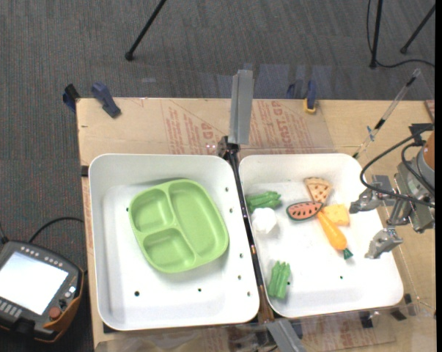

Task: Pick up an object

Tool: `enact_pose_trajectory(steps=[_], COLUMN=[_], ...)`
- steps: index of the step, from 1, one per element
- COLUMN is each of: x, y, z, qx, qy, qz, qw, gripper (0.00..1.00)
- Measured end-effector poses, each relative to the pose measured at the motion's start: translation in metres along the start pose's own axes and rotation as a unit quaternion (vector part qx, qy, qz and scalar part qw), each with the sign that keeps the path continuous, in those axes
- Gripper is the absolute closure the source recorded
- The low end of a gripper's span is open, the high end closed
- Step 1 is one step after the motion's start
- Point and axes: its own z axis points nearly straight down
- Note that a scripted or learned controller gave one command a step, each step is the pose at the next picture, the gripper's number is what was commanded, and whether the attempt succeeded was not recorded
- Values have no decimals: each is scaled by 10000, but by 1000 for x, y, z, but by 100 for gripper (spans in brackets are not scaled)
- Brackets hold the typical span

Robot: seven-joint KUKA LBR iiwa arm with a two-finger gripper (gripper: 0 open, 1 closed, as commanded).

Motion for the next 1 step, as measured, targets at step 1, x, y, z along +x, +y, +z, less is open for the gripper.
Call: enact_pose_trajectory(steps=[1], x=[-14], y=[-11], z=[150], qx=[-23], qy=[65], qz=[106], qw=[9999], gripper=[0])
